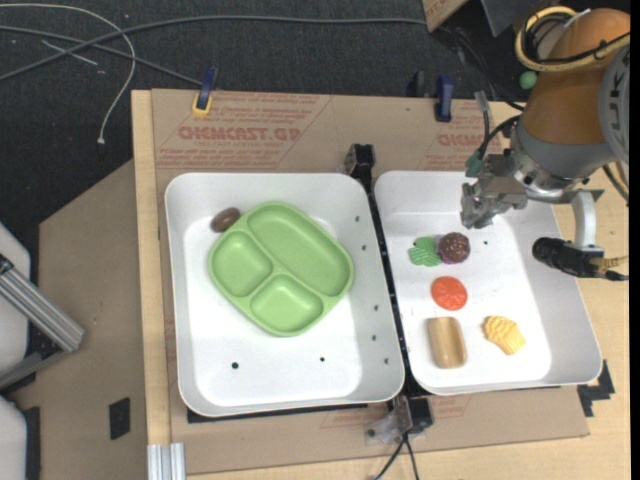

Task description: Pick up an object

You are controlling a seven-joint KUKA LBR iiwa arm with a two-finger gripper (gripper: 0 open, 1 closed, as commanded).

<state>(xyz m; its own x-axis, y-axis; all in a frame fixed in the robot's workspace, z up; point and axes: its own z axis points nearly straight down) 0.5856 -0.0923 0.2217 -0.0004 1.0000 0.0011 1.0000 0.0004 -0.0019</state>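
Observation:
The right bin holds several small items: a dark purple berry-like ball, a green leafy piece touching it on the left, a round orange piece, a tan bread-like roll and a yellow ridged piece. My gripper hangs over the upper part of this bin, just above and right of the purple ball. Nothing shows between its fingers.
The left bin carries a green three-compartment plate and a small brown object at the plate's upper left. A black bracket sticks in at the right bin's right rim. Clamps and cables lie beyond the bench's far edge.

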